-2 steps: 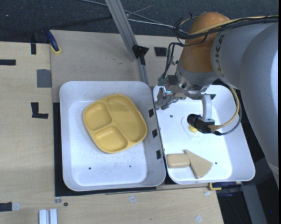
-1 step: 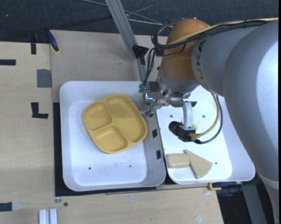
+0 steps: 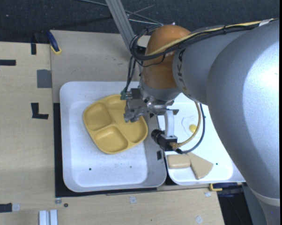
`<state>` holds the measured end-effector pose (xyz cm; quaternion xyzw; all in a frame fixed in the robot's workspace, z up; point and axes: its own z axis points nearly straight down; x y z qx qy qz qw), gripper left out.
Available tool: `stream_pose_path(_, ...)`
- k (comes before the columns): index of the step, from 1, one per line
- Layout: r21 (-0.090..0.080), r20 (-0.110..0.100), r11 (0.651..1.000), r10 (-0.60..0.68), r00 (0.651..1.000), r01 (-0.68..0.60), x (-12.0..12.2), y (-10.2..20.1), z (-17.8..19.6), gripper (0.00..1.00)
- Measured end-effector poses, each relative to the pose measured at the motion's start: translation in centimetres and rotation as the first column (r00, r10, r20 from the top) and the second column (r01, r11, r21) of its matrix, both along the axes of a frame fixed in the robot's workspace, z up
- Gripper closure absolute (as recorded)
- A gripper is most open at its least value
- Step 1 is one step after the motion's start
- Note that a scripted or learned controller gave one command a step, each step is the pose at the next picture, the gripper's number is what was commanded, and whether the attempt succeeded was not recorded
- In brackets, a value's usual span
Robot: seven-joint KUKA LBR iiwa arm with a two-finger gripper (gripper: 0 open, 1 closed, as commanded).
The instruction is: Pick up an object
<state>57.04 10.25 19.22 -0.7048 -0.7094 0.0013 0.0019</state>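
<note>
A yellow divided plate with three compartments lies in the left white bin, toward its upper middle. My gripper hangs over the plate's right rim, at the bin's inner edge. In the right bin lie a tan block and a tan wedge near the front, and a small yellow piece sits farther back.
The big grey arm with its orange band covers most of the right bin. A black cable loops below the wrist. A grey pole slants in from the top. Wooden bench surface lies to the left.
</note>
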Motion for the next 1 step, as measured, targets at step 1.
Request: stream_pose_path(1, -0.001, 0.001, 1.0, -0.004, 1.0, 0.004, 0.09, -0.32, 0.02, 0.0)
